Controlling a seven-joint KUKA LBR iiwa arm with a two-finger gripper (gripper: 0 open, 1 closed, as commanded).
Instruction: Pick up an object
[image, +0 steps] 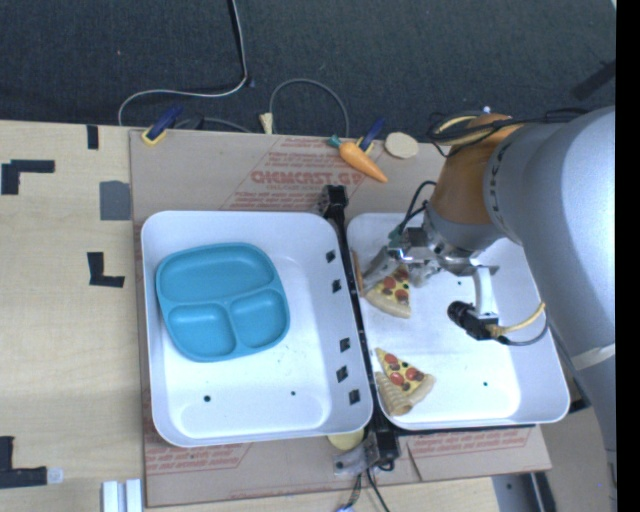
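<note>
While we look down at the right bin (540, 395), we see the pincer (392, 265) low over a pizza slice (390, 292) near the bin's left wall. Its metal fingers (381, 268) slant down and left, and their tips sit at the top edge of the slice. We think they touch it, but we cannot be sure. We cannot tell how wide the fingers are spread, because the wrist hides part of them. No thing shows between them, so we do not say the slice is held.

We think the arm (560, 200) hangs here because this slice is the one it wants to pick up. The slice lies flat on the bin floor, so it may be hard to pinch.

A second slice (402, 378) lies lower in the same bin, well apart from the pincer. The left bin (160, 400) has a blue tray (222, 300) with three parts. A toy carrot (360, 160) and a round tan piece (401, 145) lie on the tabletop (60, 330) behind the bins, out of the way.
</note>
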